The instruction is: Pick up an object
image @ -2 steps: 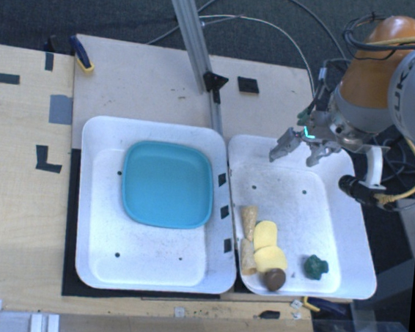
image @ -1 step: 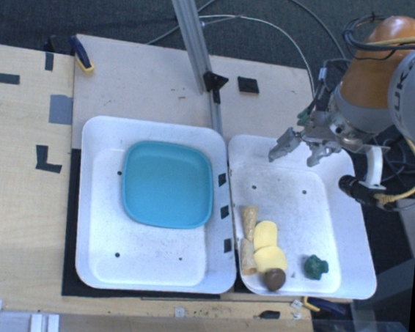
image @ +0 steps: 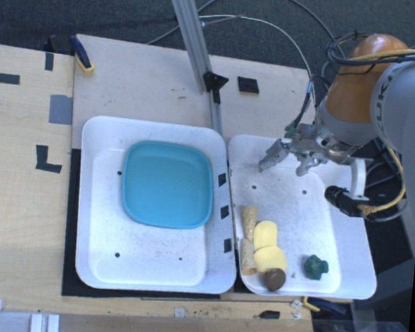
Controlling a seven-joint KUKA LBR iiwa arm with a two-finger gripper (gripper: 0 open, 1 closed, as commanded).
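Bench [image: 12, 200] — light wood, with two shallow white bins side by side.

Left bin [image: 94, 260]: one teal plate [image: 167, 184], square with rounded corners, lying flat toward the rear.

Right bin [image: 344, 272]: items gathered at the near edge. A beige cone-like piece [image: 249, 219] lies along the left wall; just beside it are two pale yellow blocks [image: 267, 247], one behind the other and touching. A brown ball [image: 274, 279] sits against the nearer block. A small green piece [image: 315, 266] lies near, to the right, apart from the rest.

Arm [image: 392, 92] — grey, with an orange band, entering from the right. Claw [image: 290, 162] over the rear of the right bin, well apart from the items; its two fingers [image: 271, 158] are spread and nothing lies between them.

Grey pole [image: 197, 50] slants across the bench behind the bins.
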